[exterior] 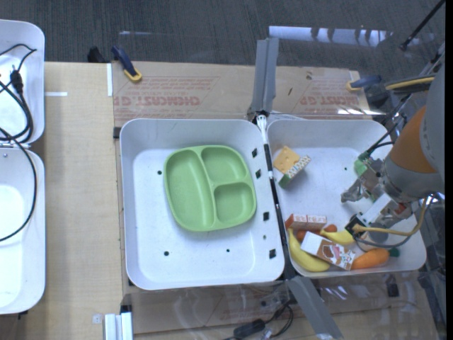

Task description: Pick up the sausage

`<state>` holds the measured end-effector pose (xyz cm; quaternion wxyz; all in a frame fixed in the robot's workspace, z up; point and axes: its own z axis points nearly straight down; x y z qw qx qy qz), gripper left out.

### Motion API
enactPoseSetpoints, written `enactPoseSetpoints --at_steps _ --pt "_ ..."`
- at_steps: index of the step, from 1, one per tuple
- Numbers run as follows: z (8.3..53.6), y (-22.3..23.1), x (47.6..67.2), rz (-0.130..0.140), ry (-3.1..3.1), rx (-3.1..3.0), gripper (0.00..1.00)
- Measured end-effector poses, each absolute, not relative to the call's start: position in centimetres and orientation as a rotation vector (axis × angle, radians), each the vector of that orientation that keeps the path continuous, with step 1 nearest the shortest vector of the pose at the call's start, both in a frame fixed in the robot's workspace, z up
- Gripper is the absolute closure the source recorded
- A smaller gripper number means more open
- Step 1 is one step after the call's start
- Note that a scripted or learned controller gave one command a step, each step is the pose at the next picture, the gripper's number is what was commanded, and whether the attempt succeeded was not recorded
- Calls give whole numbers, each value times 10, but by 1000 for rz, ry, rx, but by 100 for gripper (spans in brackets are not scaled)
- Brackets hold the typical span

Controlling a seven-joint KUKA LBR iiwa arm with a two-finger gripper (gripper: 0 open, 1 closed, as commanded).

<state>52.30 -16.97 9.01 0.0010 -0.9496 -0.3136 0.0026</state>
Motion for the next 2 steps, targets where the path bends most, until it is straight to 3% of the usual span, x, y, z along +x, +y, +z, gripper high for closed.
enactPoseSetpoints --at_steps 1,2 --pt "90 -192 562 8 -796 -3037 0" --pt "90 -111 557 10 -587 -3084 0"
